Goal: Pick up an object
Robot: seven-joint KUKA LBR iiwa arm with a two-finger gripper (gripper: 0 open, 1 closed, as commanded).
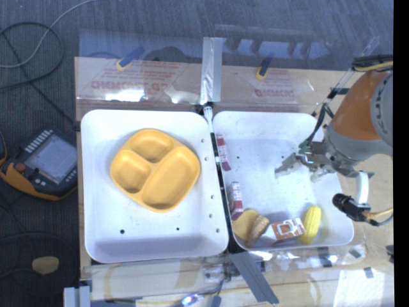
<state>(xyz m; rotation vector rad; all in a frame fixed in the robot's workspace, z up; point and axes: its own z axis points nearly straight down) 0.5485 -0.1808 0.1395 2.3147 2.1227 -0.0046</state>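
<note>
Corn cob (312, 224), a small yellow toy, lies at about five o'clock in the right bin (268, 128), close to the near wall, and looks the easiest thing to pick. Just beside it at its nine o'clock sits a small orange-and-white carton (287, 229), and further along at nine o'clock a tan bread-like toy (249, 225) rests in the bin's near left corner. A slim red-and-white packet (235, 197) lies along the left wall at roughly eight o'clock, with another red packet (222, 151) further up the same wall at about ten o'clock.

Above the bin's middle-right, at about three o'clock, hangs the gripper (289, 165), well apart from all the items; whether its jaws are spread or pressed together cannot be told from this slant.

To do the step well, the arm would have to travel toward five o'clock, centre over the cob, turn the jaws across its narrow width, and descend clear of the carton and the wall, which crowd the approach.

Writing on the packets and carton is too small to read. Faded reddish lettering shows on the board at twelve o'clock, illegible. The left bin (102, 235) holds a yellow divided plate (155, 169).
</note>
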